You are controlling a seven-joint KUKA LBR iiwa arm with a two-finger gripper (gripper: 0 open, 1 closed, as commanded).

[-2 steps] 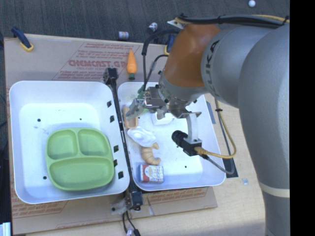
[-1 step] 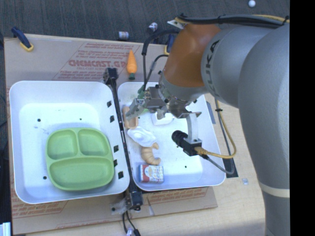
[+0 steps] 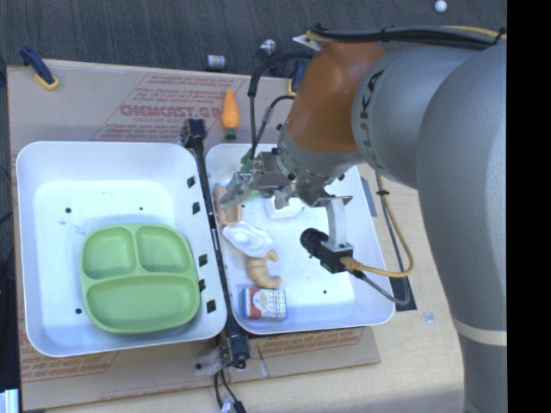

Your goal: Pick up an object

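Croissant lies in the right bin, between a white crumpled piece above and a small can below; all loose, none lifted. Gripper hangs low at the bin's upper-left corner, near the divider, likely seeking something there. Whether it is gripping anything cannot be told. Left bin carries a green divided plate.

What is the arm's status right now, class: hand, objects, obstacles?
Hand low over right bin, far left corner. Croissant, can, white piece lying loose. Green tray in left bin.
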